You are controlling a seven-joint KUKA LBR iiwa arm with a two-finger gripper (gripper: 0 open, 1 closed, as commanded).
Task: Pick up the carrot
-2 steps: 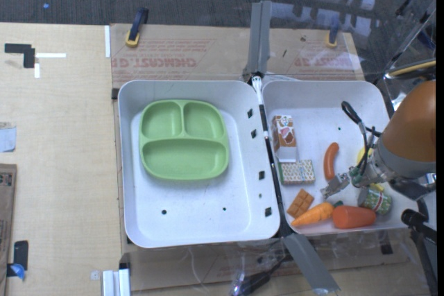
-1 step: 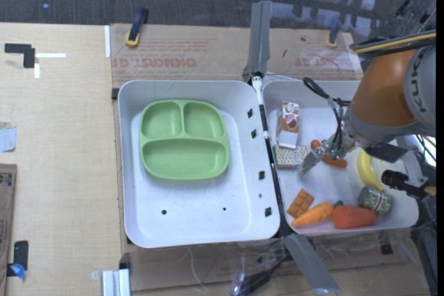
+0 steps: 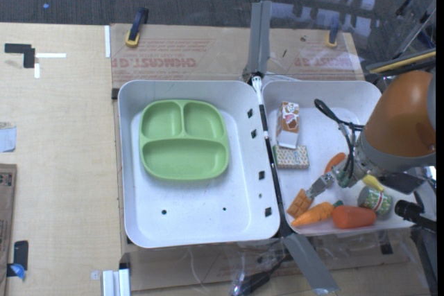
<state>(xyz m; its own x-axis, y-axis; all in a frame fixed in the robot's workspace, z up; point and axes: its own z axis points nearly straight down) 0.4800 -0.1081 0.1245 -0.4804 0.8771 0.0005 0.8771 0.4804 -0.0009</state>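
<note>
The carrot is orange and tapered. It lies near the front edge of the right bin, its tip pointing left. My gripper hangs low over the right bin, just above and slightly right of the carrot, and the carrot lies apart from it on the bin floor. The arm's orange band rises behind it at the right edge.
Around the carrot lie a small waffle-like piece, a red-orange vegetable, a small can, a yellow item and an orange piece. Two snack packets sit further back. The left bin holds a green divided plate.
</note>
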